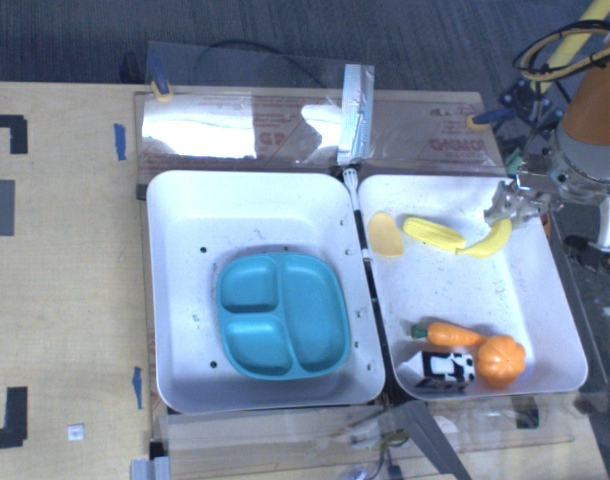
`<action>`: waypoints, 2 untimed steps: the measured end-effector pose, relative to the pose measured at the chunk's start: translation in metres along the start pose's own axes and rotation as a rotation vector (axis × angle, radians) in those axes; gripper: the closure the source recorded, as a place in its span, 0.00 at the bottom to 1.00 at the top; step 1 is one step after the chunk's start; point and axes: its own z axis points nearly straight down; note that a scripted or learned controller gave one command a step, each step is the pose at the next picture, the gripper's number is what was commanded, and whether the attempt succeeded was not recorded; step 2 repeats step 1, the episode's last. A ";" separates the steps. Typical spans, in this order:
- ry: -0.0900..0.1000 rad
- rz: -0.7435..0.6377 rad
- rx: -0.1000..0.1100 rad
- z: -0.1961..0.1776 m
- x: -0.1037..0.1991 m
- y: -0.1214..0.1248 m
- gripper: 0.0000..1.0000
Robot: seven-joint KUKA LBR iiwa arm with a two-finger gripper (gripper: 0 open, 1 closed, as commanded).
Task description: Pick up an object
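The right bin holds a yellow banana near its back, a pale yellow chip-like piece at its back left, and at the front an orange carrot, an orange pumpkin-like ball and a black-and-white toy. My gripper hovers at the bin's back right corner, just beyond the banana's right tip, with nothing visibly between its fingers.
The left bin holds a blue divided plate. A clear plastic panel and a metal bracket stand behind the bins. Yellow cables loop above the arm at the top right.
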 end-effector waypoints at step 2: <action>0.002 -0.363 0.006 0.008 0.002 -0.023 1.00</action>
